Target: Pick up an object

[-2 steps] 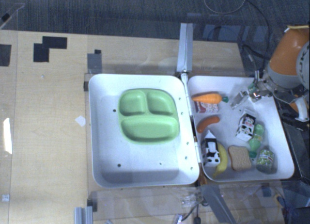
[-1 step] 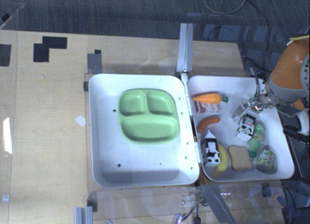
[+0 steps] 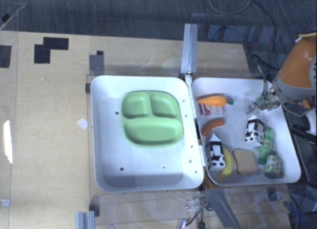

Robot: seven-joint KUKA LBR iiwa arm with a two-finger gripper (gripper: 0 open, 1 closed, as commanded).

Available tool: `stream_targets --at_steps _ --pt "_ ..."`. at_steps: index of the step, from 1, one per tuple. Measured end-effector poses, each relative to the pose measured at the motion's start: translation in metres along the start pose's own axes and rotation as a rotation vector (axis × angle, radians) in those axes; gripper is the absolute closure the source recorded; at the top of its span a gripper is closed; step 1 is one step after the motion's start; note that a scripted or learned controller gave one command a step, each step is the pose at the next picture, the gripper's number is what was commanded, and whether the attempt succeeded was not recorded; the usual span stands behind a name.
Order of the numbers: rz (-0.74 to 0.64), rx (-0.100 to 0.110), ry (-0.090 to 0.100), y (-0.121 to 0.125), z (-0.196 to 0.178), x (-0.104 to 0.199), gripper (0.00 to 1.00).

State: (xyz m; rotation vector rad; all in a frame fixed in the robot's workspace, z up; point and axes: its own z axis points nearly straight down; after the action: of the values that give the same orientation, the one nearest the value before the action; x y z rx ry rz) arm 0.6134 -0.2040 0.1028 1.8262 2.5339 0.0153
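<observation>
Hovering over right bin (image 3: 292, 166), upper corner: claw (image 3: 264, 103), grip state unreadable. Carrot (image 3: 214, 100), sausage (image 3: 213, 124), bread (image 3: 244, 161) below. Green tray (image 3: 151, 118) in left bin (image 3: 106, 139).

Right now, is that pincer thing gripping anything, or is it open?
Pincer: above the upper right part of the right bin, with nothing visibly held; whether it is open or closed cannot be told from this view.

One fixed overhead camera, slanting down on both bins (image 3: 99, 124)
</observation>
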Motion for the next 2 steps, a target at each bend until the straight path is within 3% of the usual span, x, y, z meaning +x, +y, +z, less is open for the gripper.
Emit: stream_targets --at_steps 1,2 --pt "0.042 0.009 0.002 0.056 -0.077 -0.020 1.00" --pt "0.035 0.001 -0.004 0.060 -0.090 -0.019 1.00"
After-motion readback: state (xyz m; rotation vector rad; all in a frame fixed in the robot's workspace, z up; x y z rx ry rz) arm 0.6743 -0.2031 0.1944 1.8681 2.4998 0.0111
